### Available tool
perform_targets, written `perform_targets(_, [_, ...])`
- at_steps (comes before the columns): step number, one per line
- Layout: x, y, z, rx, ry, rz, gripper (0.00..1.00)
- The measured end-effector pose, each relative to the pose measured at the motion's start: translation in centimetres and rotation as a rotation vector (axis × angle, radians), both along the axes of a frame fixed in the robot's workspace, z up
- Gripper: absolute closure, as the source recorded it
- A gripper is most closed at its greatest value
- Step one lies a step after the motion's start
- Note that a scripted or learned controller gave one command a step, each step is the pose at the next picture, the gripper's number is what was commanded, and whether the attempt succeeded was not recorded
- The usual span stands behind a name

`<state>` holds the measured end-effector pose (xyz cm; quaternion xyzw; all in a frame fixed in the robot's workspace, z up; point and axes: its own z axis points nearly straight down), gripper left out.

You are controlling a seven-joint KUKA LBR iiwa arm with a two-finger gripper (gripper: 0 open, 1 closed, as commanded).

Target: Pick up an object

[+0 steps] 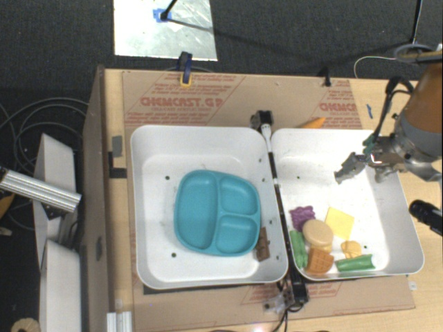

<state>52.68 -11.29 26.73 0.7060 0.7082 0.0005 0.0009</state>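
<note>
The arm (pixel 423 126) is cut off by the right edge. The hand (pixel 360 163) is too small and blurred to read. The tan round piece (pixel 318 234) hides part of the waffle-like toy (pixel 319 261) beneath.

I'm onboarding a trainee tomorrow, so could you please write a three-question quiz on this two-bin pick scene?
1. True or false: the blue divided plate lies in the right bin.
2. Where in its bin does the toy food, such as the yellow cheese slice, sit? A) far corner B) near edge
3. Fill in: the gripper hovers over the ___ bin.

Key: 1 false, it is in the left bin; 2 B; 3 right.
</note>
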Motion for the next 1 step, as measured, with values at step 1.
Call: perform_targets(1, [0.56,3.25,-8.57,0.002,0.003,0.003,0.0])
